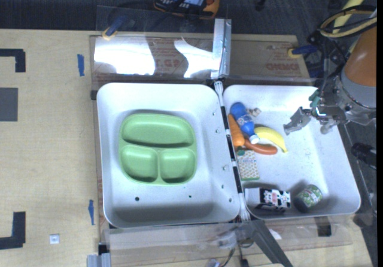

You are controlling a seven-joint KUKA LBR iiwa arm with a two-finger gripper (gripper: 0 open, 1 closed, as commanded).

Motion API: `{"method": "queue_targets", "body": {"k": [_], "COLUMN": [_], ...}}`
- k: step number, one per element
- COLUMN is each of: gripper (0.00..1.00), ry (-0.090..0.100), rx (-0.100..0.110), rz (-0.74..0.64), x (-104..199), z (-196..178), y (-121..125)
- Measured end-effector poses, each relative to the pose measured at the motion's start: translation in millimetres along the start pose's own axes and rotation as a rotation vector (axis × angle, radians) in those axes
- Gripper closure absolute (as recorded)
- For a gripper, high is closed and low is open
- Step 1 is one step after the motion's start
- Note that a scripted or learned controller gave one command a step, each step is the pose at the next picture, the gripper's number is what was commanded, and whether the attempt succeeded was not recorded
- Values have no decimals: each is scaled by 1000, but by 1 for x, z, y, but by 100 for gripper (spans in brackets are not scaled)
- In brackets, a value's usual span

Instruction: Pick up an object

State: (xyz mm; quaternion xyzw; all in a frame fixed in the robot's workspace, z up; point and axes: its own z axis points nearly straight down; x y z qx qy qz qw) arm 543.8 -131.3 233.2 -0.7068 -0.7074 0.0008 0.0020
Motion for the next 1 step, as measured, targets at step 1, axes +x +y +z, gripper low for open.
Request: {"method": "queue_targets", "body": {"k": [1], "gripper": [0], "ry": [-1], "rx": [-3], "rz": [52], "x": [-20], "z": [111], "y": [26]}}
